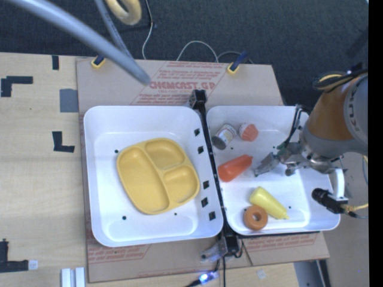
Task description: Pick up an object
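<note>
The right bin [269, 113] holds an orange carrot-shaped piece [234, 167], a yellow wedge [268, 201], an orange ring [255, 218], a small silver can [224, 136] and a small red-orange piece [248, 132]. My gripper [263, 165] reaches in from the right and hovers low over the bin's middle. Its tips sit just right of the carrot piece and above the yellow wedge. Nothing shows between the fingers.
The left bin [96, 160] contains a yellow divided plate [157, 174]. A black divider [206, 160] runs between the two bins. The grey arm with its orange band [332, 121] fills the right bin's right side. Cables lie beyond the bins.
</note>
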Available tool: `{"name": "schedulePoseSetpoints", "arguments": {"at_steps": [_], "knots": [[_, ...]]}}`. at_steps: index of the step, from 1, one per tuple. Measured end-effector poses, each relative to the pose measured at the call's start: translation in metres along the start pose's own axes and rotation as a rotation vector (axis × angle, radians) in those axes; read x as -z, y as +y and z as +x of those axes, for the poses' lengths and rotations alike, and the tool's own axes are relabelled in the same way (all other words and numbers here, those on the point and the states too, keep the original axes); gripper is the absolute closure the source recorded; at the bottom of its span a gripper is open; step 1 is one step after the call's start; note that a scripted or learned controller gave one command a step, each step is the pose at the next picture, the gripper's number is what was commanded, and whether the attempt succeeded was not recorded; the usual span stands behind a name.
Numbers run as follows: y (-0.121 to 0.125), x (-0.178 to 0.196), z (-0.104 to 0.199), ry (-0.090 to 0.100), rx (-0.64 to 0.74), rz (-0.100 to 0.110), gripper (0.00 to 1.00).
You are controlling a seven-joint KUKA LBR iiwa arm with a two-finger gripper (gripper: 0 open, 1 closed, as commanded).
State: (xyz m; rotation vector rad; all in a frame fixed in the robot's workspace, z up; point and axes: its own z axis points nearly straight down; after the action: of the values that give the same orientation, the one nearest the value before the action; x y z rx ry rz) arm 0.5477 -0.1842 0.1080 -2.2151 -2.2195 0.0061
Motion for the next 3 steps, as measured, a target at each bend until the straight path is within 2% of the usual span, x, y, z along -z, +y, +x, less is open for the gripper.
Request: {"name": "schedulePoseSetpoints", "arguments": {"at_steps": [1,2,3], "knots": [[0.001,0.013,0.000,-0.001,0.000,-0.004,1.00],[-0.004,0.064,-0.008,-0.003,-0.002,-0.010,1.00],[0.002,0.112,-0.016,-0.003,-0.001,-0.011,1.00]]}}
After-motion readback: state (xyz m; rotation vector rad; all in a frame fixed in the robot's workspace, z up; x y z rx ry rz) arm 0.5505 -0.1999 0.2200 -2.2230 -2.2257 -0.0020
